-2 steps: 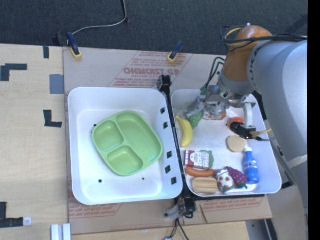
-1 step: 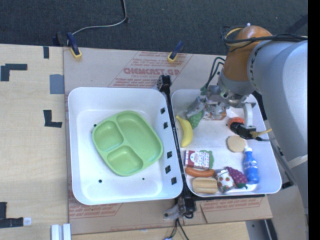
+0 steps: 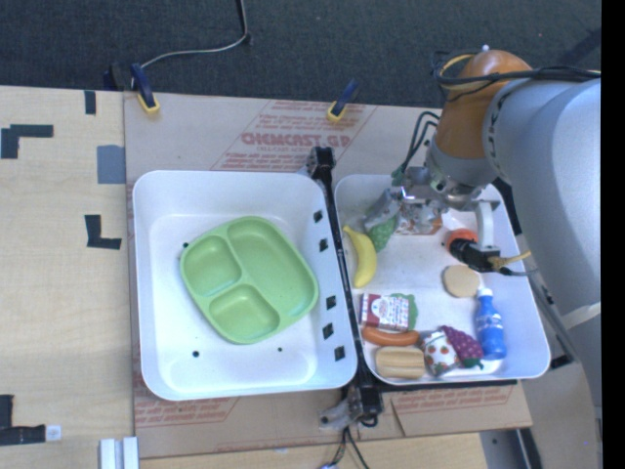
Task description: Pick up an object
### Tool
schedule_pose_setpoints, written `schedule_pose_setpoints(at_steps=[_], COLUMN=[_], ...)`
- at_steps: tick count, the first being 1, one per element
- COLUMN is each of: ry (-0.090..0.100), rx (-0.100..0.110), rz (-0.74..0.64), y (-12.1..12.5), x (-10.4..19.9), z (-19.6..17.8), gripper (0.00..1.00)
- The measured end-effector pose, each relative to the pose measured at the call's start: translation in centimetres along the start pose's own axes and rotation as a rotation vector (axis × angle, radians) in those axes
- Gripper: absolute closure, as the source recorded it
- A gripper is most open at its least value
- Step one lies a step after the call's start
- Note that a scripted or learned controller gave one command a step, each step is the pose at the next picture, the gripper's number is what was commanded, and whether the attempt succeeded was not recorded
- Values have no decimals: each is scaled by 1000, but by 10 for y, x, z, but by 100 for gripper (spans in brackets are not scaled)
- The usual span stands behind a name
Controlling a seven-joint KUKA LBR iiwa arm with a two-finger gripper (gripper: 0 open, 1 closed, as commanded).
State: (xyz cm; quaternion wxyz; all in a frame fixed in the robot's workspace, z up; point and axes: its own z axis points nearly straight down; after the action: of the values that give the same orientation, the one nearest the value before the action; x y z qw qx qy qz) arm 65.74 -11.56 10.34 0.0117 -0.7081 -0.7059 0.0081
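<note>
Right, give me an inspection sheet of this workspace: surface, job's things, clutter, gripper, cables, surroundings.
Surface: cardboard-covered bench bearing two white bins, the left bin and the right bin.
Job's things: in the right bin, a banana, a red packet, a hot dog, a blue bottle, a tan disc, grapes.
Clutter: green divided plate in the left bin.
Gripper: gripper low over the right bin's far end; grasp unclear.
Cables: black cable behind the bench.
Surroundings: dark carpet, two blue-and-yellow clamps on the cardboard's far edge.
</note>
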Motion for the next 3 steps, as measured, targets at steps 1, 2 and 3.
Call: schedule_pose_setpoints(at_steps=[1, 2, 3], ry=[0, 0, -1], rx=[0, 0, -1], rz=[0, 0, 1], y=[0, 0, 0], x=[0, 0, 0], z=[0, 0, 0], gripper=[0, 0, 0])
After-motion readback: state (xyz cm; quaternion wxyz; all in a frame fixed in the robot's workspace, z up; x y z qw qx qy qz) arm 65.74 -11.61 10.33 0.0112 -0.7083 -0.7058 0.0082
